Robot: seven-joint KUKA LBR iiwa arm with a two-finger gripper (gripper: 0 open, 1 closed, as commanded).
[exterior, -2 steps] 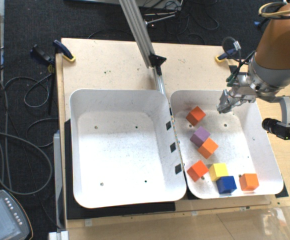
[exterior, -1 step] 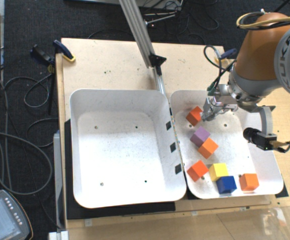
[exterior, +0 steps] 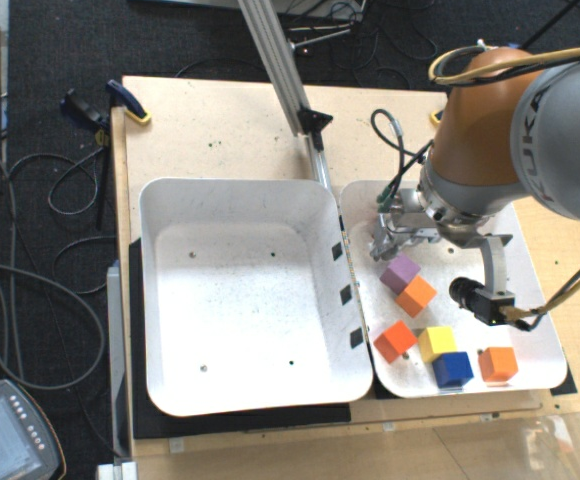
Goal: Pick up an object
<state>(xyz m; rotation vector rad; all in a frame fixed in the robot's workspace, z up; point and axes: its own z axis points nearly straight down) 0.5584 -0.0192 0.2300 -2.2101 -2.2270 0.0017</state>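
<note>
Since the gripper (exterior: 388, 240) hovers at 11 o'clock of the purple block (exterior: 402, 270), fingers apart, I'd center before dropping.

tool (exterior: 388, 240) low in right bin (exterior: 545, 368), just above purple block (exterior: 402, 269); orange, yellow, blue blocks nearby.

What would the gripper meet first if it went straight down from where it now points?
Probably the purple block: the gripper hangs just above its upper-left side in the right bin. Depth is unclear, so it might instead land on bin floor beside it.
</note>
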